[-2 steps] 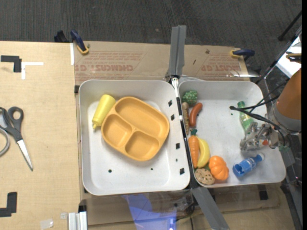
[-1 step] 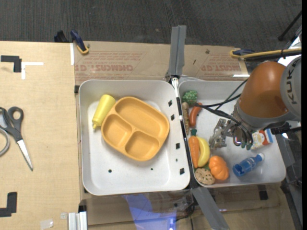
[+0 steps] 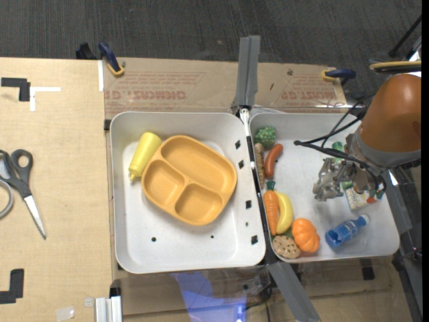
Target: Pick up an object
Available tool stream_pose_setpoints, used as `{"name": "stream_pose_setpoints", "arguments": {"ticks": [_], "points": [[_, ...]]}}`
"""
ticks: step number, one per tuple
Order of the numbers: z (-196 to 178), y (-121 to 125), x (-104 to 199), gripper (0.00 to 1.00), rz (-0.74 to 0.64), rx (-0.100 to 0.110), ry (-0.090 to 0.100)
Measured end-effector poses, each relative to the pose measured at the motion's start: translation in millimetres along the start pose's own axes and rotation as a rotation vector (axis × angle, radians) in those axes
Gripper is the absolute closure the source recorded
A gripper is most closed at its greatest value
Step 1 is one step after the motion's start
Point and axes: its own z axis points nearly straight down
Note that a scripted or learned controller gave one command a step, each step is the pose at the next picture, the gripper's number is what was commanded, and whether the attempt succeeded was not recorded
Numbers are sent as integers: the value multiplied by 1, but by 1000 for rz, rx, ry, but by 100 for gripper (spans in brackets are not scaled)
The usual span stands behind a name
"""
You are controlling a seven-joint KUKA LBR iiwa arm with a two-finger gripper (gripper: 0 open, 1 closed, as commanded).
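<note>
The gripper (image 3: 328, 185) hangs low over the right bin (image 3: 305, 163), toward its 3 o'clock side, on the grey arm with the orange band (image 3: 397, 116); whether it is apart or together cannot be told from this slant, and nothing can be seen held in it. Just at its 5 o'clock lies a blue bottle (image 3: 346, 231). Along the bin's 9 o'clock wall lie broccoli (image 3: 267, 135), a sausage (image 3: 271, 159), a carrot (image 3: 271, 210) and a banana (image 3: 285, 211), with a small pumpkin (image 3: 305, 234) and a cookie (image 3: 286, 247) toward 7 o'clock. The left bin (image 3: 134, 247) bears an orange divided plate (image 3: 188, 178) and, at the plate's 9 o'clock, a yellow bottle (image 3: 143, 154). Scissors (image 3: 23, 186) rest on the bench at far 9 o'clock.
</note>
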Motion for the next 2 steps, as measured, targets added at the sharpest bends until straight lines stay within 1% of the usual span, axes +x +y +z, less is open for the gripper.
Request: {"name": "stream_pose_setpoints", "arguments": {"ticks": [1,2], "points": [[20,60,-10,0,-19,-1,2],[19,34,38,0,-106,-1,2]]}}
